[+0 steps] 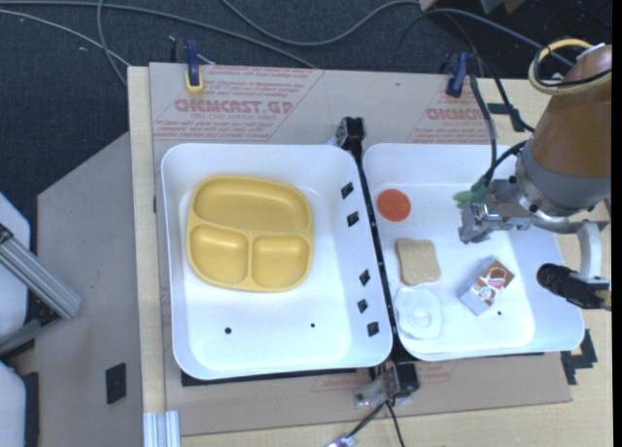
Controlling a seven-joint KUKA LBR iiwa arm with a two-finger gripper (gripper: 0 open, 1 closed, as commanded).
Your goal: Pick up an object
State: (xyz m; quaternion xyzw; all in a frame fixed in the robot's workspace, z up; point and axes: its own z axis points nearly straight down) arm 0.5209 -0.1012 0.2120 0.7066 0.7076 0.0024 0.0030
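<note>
The arm reaches in from the right over the right bin [559,333], and its gripper [473,222] hovers above the bin's upper middle, though whether it is open or closed cannot be told from this angle. Below it lie an orange disc [394,205], a tan slice of toast [418,261], a clear round lid [420,316] and a small carton [486,287]. A yellow divided plate [251,232] sits in the left bin [185,338].
</note>
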